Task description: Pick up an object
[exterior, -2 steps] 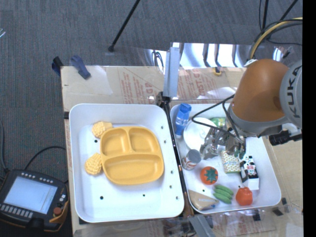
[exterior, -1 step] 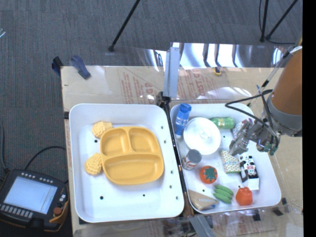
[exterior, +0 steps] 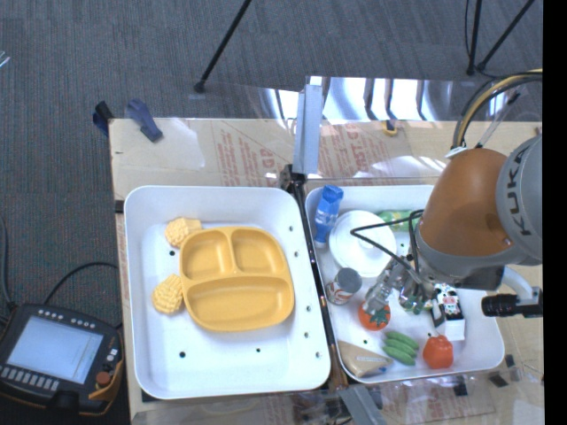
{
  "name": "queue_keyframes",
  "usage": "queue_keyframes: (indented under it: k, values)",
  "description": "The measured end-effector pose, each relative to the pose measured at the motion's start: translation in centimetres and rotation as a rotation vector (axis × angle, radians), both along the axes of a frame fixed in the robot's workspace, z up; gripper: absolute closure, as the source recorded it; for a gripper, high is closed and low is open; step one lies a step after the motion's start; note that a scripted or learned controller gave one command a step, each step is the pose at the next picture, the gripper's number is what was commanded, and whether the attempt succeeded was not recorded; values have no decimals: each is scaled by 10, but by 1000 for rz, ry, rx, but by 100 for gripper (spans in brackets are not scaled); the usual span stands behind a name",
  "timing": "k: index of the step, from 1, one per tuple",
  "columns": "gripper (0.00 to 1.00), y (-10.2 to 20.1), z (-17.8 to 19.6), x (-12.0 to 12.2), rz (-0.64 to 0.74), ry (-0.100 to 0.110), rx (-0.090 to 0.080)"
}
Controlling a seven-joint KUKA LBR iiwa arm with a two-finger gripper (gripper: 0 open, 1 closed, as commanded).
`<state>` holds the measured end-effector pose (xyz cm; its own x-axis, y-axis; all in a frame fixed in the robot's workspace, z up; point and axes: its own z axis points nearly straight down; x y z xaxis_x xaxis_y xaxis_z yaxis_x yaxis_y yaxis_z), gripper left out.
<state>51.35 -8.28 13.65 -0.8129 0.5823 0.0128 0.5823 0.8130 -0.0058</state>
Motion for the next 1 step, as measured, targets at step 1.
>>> queue_keyframes:
  k: [1]
  values:
    - [100, -15, -51, -23, -332, -6, -4]
